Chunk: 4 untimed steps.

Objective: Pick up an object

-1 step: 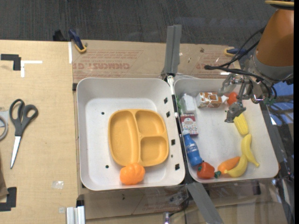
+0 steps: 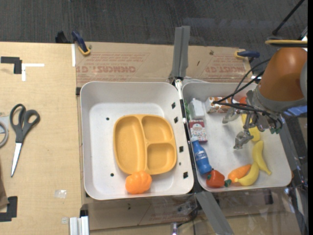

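1. Even, fairly bright overhead light; both white bins read clean, with no blown-out patches.
2. Soft, short shadows: under the yellow tray (image 2: 145, 144) in the left bin (image 2: 93, 131), and beneath the arm (image 2: 283, 75) in the right bin (image 2: 222, 151).
3. Floor at top is dim and dark.
4. Mild overall softness; small items in the right bin lack crisp edges.
5. Slight sheen on the arm's orange band.

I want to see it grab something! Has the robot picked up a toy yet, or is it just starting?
Nothing looks picked up yet. The gripper is down inside the right bin, above the white floor, with nothing showing between its fingers. The bananas, the red pepper and the blue bottle all lie in the bin. Grabbing and lifting one is left.
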Motion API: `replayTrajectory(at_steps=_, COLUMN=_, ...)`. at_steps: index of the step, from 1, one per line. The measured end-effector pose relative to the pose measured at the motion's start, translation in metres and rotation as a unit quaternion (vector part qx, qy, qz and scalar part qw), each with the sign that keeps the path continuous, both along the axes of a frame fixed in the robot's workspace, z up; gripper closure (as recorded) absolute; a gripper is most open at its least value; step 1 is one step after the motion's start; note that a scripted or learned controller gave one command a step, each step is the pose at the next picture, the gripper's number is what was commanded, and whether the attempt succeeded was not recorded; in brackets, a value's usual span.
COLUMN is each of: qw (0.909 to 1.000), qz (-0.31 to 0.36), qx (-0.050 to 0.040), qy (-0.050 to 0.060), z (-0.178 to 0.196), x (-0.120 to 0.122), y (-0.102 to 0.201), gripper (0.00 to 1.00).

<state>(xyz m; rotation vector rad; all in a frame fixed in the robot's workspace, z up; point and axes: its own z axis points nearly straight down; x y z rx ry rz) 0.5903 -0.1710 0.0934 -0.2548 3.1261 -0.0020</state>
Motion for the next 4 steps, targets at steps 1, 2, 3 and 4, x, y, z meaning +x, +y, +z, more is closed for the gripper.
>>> replayTrajectory(at_steps=1, qw=1.0, qz=0.002, qx=-0.0008, qy=-0.003, z=0.011, x=0.002, y=0.001, gripper=1.0)
replayTrajectory(at_steps=2, qw=1.0, qz=0.002, qx=-0.0006, qy=-0.003, z=0.011, x=0.002, y=0.001, gripper=0.0)
replayTrajectory(at_steps=3, qw=1.0, qz=0.003, qx=-0.0014, qy=-0.006, z=0.021, x=0.004, y=0.002, gripper=1.0)
replayTrajectory(at_steps=4, qw=0.9999, qz=0.016, qx=0.001, qy=0.002, z=-0.002, x=-0.051, y=0.065, gripper=1.0)
